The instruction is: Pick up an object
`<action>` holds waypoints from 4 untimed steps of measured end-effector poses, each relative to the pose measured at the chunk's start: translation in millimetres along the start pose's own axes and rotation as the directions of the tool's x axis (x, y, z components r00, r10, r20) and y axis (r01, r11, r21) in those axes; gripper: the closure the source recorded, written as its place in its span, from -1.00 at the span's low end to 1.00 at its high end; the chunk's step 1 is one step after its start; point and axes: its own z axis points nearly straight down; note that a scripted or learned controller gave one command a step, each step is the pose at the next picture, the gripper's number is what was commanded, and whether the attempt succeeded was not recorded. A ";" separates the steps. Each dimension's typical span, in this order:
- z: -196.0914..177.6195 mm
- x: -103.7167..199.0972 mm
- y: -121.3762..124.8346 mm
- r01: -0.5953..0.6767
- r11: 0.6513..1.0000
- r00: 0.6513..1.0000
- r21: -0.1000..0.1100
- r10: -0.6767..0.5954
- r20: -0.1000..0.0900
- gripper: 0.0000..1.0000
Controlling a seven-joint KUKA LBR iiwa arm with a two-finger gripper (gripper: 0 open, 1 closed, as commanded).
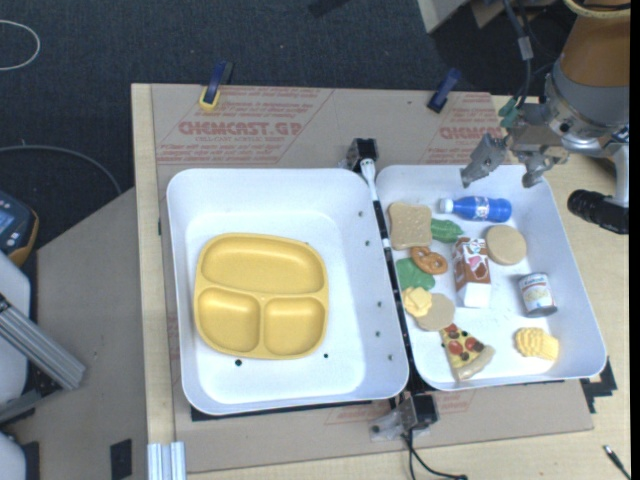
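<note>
Hovering over the far edge of the right bin (580,268), the gripper (507,168) hangs with its two fingers spread wide and nothing between them, one fingertip (471,175) on the left and the other toward the bin's far right corner. Just below it, inside the bin, a blue and white bottle (476,208) lies on its side, apart from the fingers. Nearer the divider sit a slice of toast (409,224), a green piece (445,231) and a pretzel (429,261). A small carton (472,271) lies in the middle, with a round tan cookie (506,245) beside it and a small can (536,294) further right. At the near side lie a pizza slice (464,350) and a yellow ridged piece (537,344). The left bin (190,208) holds a yellow divided plate (262,294), well apart from the gripper.
</note>
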 end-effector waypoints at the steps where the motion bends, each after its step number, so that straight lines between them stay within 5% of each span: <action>1: -7.2 0.0 1.7 0.002 1.000 1.000 -0.013 -0.002 0.002 -1.00; 4: 154.0 4.1 11.9 0.002 1.000 1.000 -0.006 -0.002 0.000 -1.00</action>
